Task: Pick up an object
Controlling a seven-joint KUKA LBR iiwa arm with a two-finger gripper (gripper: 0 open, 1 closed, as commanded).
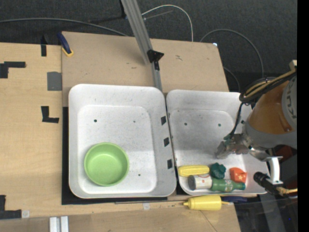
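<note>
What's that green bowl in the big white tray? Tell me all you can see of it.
The green bowl is round, plain light green and looks like plastic. It stands upright, open side up, with nothing visible inside. It rests on the floor of the left bin, in the near-left corner close to the wall. Nothing else touches it.

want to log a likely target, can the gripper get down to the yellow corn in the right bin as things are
Probably yes. The gripper hangs over the right bin, just above the row of items at its near edge. The yellow corn lies at the row's left end with nothing on top, though the white bottle lies close beside it.
</note>
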